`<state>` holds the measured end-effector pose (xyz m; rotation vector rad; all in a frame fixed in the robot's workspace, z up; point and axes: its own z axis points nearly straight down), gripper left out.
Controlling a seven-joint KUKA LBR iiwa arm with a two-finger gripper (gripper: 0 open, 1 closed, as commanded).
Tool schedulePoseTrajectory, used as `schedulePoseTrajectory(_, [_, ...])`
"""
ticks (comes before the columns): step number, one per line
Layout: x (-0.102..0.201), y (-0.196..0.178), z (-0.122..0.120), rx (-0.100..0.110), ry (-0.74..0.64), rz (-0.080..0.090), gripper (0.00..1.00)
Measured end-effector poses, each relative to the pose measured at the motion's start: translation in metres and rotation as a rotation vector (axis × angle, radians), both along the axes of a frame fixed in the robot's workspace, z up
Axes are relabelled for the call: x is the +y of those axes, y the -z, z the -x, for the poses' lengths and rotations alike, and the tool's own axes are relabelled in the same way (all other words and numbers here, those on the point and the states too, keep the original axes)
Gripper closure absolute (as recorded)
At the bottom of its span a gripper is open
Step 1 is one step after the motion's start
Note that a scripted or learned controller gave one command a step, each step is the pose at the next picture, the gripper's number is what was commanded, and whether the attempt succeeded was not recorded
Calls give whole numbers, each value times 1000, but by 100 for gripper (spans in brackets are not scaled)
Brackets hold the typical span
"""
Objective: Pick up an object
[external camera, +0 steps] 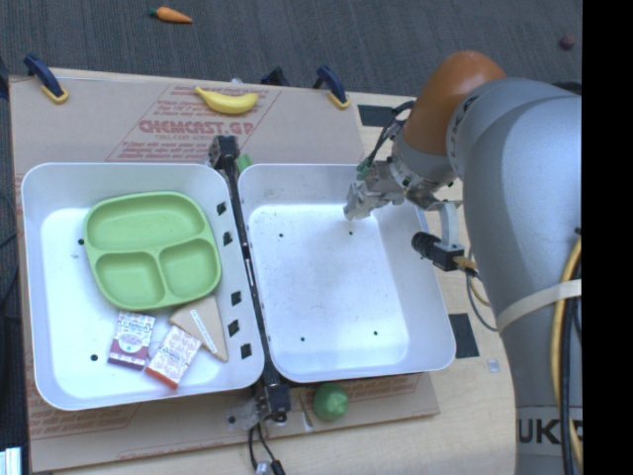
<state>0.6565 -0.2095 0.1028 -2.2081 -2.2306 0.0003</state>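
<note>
My gripper point(357, 206) hangs low over the far right part of the right bin point(326, 349), near its back wall, with nothing visible under it. The left bin point(49, 364) holds a green divided plate point(150, 246) at its middle. In front of the plate lie two small red-and-white packets point(132, 339) point(174, 354) and a pale wedge point(201, 330), all far to the left of the gripper.
A toy banana point(227, 98) lies on the cardboard behind the bins. A green ball point(331, 401) sits at the bench's front edge, outside the right bin. A black divider point(242, 265) runs between the bins. The grey arm point(514, 196) covers the right side.
</note>
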Motion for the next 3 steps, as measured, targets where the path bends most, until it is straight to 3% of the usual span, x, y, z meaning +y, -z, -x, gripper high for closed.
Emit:
schedulePoseTrajectory(1, [0,0,0,1,-1,0,0])
schedulePoseTrajectory(2, [38,11,0,1,4,1,0])
schedulePoseTrajectory(3, [-1,10,0,-1,7,1,0])
